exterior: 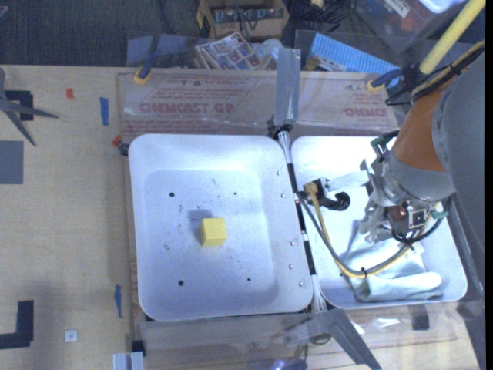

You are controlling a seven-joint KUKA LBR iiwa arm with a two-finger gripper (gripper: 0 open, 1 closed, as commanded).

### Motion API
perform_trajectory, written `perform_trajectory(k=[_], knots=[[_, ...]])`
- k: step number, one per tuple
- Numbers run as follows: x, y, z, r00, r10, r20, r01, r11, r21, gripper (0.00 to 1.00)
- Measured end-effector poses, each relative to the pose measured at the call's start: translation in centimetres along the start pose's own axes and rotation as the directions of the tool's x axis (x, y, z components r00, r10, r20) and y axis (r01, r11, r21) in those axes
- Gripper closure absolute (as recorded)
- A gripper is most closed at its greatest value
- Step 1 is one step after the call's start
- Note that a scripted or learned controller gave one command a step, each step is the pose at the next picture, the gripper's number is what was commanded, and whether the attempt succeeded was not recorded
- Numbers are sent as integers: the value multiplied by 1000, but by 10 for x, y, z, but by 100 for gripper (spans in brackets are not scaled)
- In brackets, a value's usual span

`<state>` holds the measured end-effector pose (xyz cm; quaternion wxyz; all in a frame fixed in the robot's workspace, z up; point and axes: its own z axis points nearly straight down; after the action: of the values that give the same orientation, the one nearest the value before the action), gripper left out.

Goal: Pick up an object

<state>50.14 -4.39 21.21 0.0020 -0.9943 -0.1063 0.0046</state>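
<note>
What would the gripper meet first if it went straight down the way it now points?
Probably the bare floor of the right bin, just above the pale bundle; the gripper hangs there, though depth is unclear.

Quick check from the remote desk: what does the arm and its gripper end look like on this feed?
The grey KUKA arm has rounded, bulky links and a broad orange band above the wrist. Below that sits a grey metallic wrist collar, then the small two-finger gripper in pale metal with dark fittings. Thin yellow and dark cables trail near the gripper.
</note>
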Motion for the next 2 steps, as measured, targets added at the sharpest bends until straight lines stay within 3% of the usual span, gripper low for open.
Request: perform_trajectory(k=[1,2], knots=[[-22,-6,-217,966,-257,-7,257,966,-8,100],[-21,-8,-226,965,-263,-7,263,965,-9,100]])
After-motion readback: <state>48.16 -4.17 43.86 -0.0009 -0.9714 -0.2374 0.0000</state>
